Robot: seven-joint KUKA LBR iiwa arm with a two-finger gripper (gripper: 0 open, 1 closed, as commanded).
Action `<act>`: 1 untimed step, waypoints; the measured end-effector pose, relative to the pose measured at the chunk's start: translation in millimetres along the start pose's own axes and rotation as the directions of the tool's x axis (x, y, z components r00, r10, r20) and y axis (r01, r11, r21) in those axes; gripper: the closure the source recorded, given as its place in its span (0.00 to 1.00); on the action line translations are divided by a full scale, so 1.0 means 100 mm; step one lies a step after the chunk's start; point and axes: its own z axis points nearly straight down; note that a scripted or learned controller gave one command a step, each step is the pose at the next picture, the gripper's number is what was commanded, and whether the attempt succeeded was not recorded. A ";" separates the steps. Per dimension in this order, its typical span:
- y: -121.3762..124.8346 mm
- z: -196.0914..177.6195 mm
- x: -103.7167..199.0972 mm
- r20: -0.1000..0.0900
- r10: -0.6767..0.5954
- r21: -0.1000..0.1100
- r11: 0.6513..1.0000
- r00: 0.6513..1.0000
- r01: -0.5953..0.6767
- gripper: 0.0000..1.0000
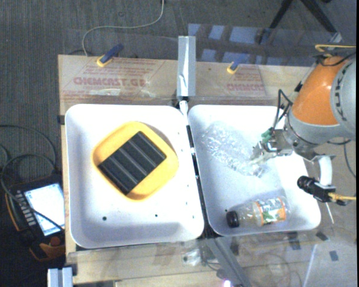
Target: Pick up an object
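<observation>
A crumpled clear plastic wrapper (230, 147) lies in the middle of the right bin (212, 217). My gripper (262, 152) hangs over the wrapper's right end, low in the bin, under the arm's orange band. A clear bottle (258, 212) with a black cap and an orange-green label lies on its side near the right bin's front wall. In the left bin (84, 220) rests a yellow tray-like object (135, 159) with a black ribbed top.
The arm's grey and orange body (323, 100) covers the right bin's far right side. A metal divider (185, 70) runs between the bins at the back. Two clamps (109, 55) sit on the board behind them. Cables and a tablet (40, 203) lie on the floor at left.
</observation>
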 end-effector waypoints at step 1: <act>0.07 -0.41 -0.14 0.004 -0.157 0.001 0.988 0.988 0.157 1.00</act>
